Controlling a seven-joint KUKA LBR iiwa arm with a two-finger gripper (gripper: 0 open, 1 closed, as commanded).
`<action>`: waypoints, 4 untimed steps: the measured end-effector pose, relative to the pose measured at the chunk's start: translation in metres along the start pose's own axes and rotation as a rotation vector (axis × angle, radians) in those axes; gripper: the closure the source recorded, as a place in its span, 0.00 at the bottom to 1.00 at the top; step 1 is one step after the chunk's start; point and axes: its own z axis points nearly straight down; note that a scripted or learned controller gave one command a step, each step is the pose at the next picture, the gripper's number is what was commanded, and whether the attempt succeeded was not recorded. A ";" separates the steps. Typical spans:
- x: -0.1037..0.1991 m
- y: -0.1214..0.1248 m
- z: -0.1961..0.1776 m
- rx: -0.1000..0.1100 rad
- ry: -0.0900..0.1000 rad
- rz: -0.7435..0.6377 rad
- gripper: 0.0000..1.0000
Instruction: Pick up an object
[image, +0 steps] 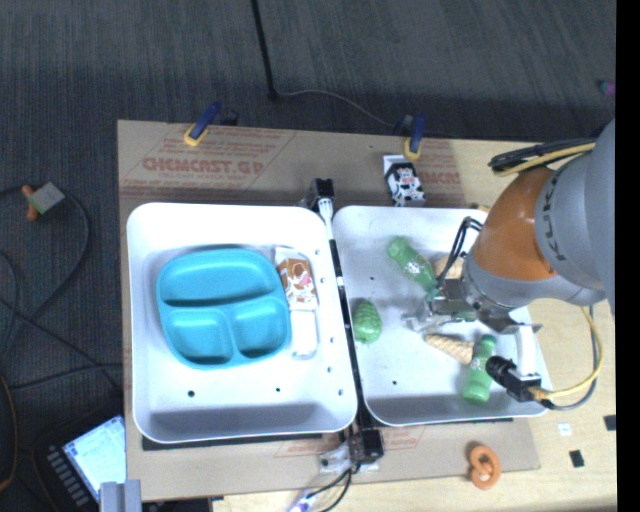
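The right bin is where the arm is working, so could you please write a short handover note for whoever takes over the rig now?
Gripper: low inside the right bin, near its middle; I cannot tell how the jaws stand or whether they hold anything.
Right bin: green bottle toward the back, green ball by the left wall, cone just beside the gripper, green toy near the front right.
Left bin: blue tray, with a small packet on its right.
Done: nothing visibly lifted.
Left: secure one object and raise it; the cone looks closest.
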 end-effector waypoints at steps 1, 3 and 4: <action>0.000 0.000 0.000 0.001 0.000 0.000 0.00; 0.027 -0.034 -0.001 -0.007 -0.001 0.001 1.00; 0.027 -0.034 -0.001 -0.006 -0.001 0.000 0.00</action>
